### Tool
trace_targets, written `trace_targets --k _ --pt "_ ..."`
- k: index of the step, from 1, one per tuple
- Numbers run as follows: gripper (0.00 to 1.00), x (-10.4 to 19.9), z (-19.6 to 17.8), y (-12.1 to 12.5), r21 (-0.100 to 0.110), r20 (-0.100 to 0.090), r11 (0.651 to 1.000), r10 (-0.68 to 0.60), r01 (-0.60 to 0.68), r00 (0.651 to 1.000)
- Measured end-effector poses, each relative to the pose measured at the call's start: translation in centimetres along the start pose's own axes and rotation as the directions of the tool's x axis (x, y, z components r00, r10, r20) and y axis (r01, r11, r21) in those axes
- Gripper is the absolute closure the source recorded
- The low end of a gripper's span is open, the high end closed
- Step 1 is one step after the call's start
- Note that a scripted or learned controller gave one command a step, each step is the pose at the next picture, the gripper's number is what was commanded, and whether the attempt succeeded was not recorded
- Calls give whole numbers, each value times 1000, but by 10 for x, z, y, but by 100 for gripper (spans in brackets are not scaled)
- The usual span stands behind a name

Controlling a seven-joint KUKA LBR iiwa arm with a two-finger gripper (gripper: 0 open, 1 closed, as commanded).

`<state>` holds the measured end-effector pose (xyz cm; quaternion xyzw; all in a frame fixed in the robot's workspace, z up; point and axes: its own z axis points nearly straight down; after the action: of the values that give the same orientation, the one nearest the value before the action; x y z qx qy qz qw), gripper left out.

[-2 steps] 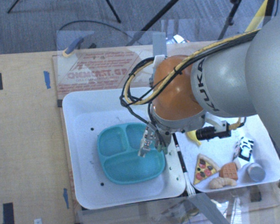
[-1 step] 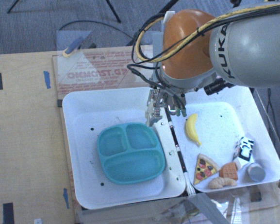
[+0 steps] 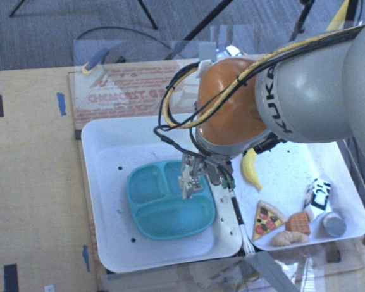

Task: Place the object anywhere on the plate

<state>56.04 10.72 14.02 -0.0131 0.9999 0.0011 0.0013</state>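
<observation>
Right of the gripper (image 3: 195, 178), which hovers over the plate (image 3: 156, 208) with its grip state untellable, lies a banana (image 3: 252, 170): probably light, smooth, rigid, and best pinched mid-length.

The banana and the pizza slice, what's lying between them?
Nothing: in the camera view, bare white bin floor separates the banana from the pizza slice below it.
</observation>
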Motion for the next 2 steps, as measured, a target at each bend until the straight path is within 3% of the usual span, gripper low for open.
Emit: trace_targets --k 1,2 --pt "100 -11 -65 26 0 6 823 -568 568 823" --pt "100 52 -45 -34 0 -1 900 -435 435 900"
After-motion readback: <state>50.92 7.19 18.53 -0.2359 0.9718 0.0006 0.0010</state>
